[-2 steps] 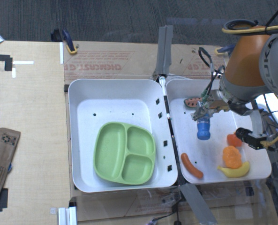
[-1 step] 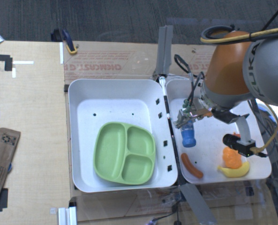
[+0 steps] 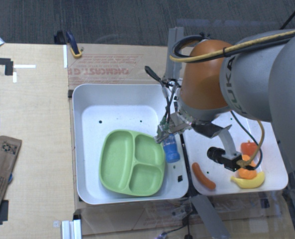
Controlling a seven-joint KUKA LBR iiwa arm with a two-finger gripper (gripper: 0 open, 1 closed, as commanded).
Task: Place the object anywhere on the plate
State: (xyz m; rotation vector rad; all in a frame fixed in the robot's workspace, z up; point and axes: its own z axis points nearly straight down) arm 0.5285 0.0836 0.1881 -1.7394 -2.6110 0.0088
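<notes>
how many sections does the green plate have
3: on the green plate, a tall one on its left, one upper right beside the blue object, one lower right.

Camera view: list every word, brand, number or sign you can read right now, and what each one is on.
"KUKA": partly visible dark letters on the grey robot arm, running vertically near its orange band.
"CHEMCAST": mirrored red print on the brown cardboard sheet behind the left white bin; the rest of that print is too blurred to read.
Recycling symbol: on the brown paper bag at far left.
</notes>
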